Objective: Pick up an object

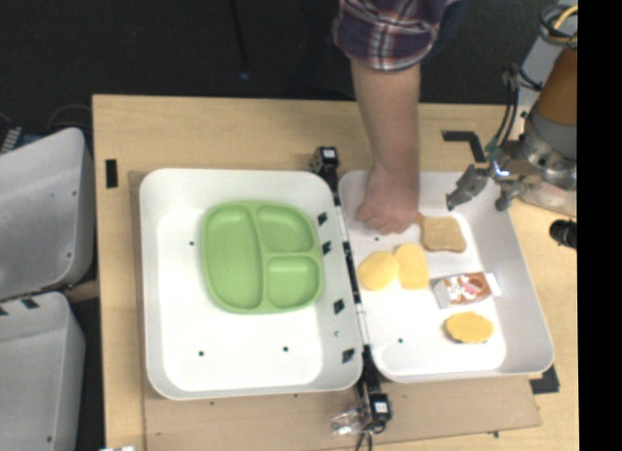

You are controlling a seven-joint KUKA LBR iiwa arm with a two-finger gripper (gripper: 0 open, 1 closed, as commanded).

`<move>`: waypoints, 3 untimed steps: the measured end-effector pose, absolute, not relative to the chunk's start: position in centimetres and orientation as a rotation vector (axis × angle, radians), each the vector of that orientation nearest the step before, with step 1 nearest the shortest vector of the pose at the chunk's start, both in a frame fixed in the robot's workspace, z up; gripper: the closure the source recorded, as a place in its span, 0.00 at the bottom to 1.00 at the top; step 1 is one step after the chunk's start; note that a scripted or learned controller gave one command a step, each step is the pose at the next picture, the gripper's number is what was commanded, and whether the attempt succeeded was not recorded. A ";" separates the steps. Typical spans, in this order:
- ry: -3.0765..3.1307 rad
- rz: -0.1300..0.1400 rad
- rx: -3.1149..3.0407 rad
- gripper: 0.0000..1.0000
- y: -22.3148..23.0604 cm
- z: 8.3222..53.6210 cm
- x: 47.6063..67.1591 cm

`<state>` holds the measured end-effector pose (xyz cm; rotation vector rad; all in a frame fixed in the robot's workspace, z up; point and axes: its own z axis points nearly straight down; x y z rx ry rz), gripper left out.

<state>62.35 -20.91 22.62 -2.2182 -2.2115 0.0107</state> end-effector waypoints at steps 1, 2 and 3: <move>-2.222 -0.001 -2.223 0.00 -20.9 23.4 62.6; -2.230 -0.026 -2.222 0.00 -20.5 19.3 62.5; -2.226 0.004 -2.218 0.00 -20.5 13.6 63.4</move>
